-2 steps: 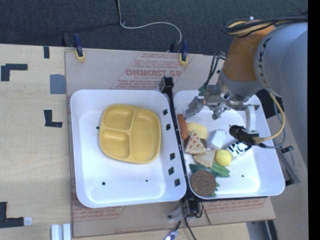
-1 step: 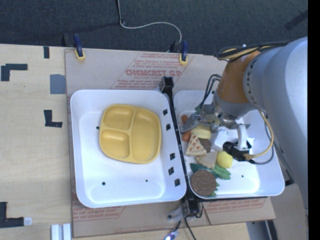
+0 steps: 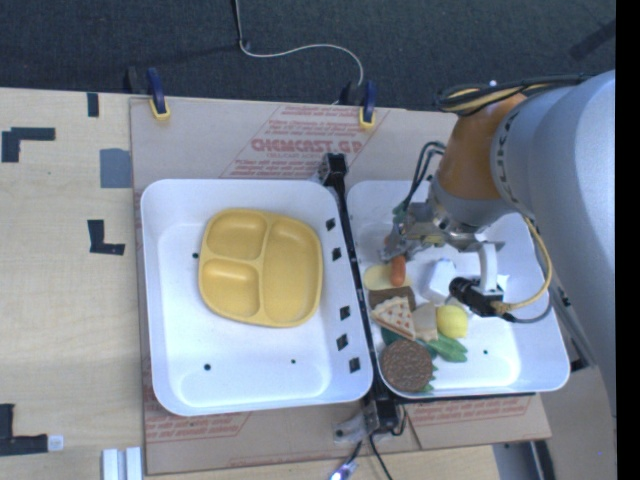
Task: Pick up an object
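The right bin [image 3: 540,363] holds a cluster of toy food: an orange carrot-like piece [image 3: 398,269], a pizza wedge [image 3: 394,316], a yellow lemon [image 3: 453,320], a brown round patty [image 3: 407,364], a green piece [image 3: 450,349] and a pale yellowish piece [image 3: 378,277]. My gripper [image 3: 408,245] hangs low over the bin's left part, right above the orange piece. The wrist hides the fingertips. The left bin [image 3: 170,368] carries a yellow divided plate [image 3: 261,266].
A black divider [image 3: 345,268] runs between the two bins. The grey arm with its orange band [image 3: 480,158] fills the upper right. Cables [image 3: 520,303] loop over the right bin. Blue clamps [image 3: 368,103] hold the cardboard at the back.
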Available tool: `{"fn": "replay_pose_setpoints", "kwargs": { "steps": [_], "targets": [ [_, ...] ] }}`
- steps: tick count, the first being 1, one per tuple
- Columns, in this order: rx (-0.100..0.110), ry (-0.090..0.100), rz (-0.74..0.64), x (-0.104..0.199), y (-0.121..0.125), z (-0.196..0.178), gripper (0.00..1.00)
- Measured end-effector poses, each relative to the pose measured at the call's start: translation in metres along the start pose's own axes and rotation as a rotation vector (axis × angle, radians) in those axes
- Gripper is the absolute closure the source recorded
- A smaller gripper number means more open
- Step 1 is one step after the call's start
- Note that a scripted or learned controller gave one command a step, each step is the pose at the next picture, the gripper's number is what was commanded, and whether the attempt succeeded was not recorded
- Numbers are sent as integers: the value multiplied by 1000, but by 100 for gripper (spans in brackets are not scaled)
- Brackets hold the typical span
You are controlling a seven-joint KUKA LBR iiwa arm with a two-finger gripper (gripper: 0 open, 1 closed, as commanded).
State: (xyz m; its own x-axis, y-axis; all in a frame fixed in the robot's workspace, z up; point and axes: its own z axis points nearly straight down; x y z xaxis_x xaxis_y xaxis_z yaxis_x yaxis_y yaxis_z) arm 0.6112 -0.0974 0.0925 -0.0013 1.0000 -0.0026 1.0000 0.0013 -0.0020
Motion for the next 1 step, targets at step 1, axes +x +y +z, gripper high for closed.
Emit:
{"fn": "replay_pose_setpoints", "kwargs": {
  "steps": [1],
  "targets": [
    [-3, 5, -6, 58, -21, -95, 100]
  ]
}}
